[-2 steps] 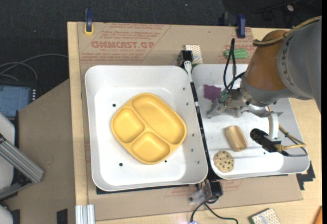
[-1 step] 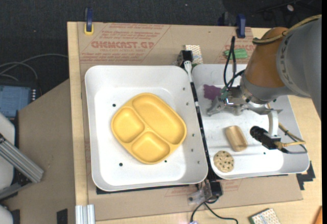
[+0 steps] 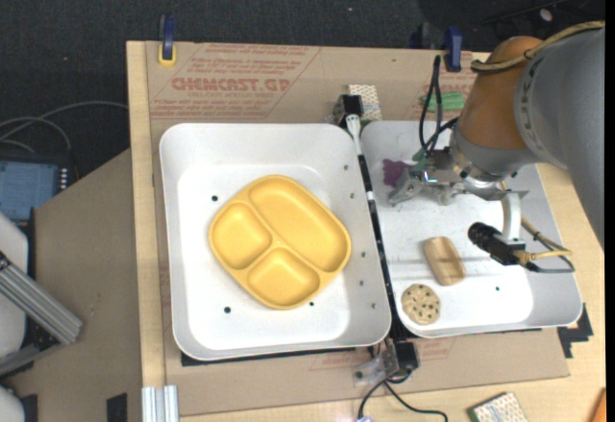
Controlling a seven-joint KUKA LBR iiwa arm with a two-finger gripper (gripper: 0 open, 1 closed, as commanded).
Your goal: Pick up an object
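While the gripper [image 3: 428, 182] is held over the upper part of the right bin [image 3: 538, 300], a small purple thing [image 3: 394, 170] is seen just beside it.
A tan block [image 3: 443, 260] and a round cookie [image 3: 420, 304] are laid lower in the same bin. A yellow plate [image 3: 279, 240] is laid in the left bin [image 3: 192, 170]. Whether the gripper is open or closed cannot be told.

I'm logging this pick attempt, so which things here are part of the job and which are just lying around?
Job: tool, purple piece, tan block, cookie, all at the right bin.
Lying about: yellow divided plate in the left bin, blue clamp on the bench edge.
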